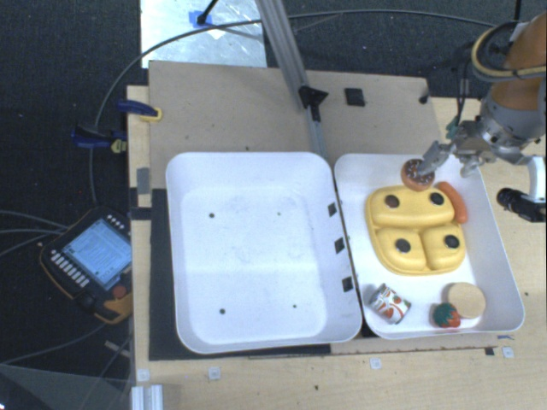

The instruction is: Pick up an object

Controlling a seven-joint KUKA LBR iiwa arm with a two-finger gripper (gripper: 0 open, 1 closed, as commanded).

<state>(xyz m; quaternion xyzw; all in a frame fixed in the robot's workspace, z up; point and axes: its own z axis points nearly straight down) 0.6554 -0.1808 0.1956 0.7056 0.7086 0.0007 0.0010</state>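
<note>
My gripper (447, 166) hangs over the far edge of the right bin (510, 280), with its fingers spread apart and nothing between them. A brown sprinkled donut (417, 175) lies just at the tip of the left finger (432, 155), outside the gap. Below it sits a large yellow moulded toy (415, 229) with black dots, and an orange piece (454, 203) rests against its far right side. At the near end of the bin lie a small red and white can (390, 303), a tan round disc (467, 297) and a red and green strawberry (444, 316).
The left bin (248, 246) stands beside the right one, joined by black clips (339, 246). A metal pole (286, 45) slants over the bench's far side. A teach pendant (90, 259) and cables lie on the floor to the left.
</note>
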